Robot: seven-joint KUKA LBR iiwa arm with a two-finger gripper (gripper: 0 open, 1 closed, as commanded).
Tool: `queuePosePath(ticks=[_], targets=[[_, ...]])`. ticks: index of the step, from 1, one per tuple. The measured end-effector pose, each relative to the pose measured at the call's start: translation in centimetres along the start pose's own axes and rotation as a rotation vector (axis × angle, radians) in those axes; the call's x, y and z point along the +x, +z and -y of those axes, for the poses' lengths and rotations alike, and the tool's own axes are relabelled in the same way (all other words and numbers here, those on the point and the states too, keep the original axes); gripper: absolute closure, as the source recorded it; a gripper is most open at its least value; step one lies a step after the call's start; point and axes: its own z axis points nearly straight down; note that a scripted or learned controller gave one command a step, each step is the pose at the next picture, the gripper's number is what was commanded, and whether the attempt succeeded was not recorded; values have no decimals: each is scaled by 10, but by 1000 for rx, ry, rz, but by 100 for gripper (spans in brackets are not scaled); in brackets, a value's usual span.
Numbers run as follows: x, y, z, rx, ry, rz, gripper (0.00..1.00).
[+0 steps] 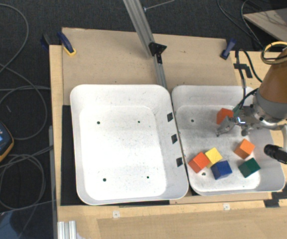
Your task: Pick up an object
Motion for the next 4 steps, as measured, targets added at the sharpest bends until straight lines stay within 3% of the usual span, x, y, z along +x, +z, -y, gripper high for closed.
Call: queuePosePath(ticks=[1, 2, 4], targets=[[1, 27, 0, -3, -1, 0, 0], [0, 14, -1, -9, 0, 1, 100], [-2, -95, -8, -15, -1, 5, 100]])
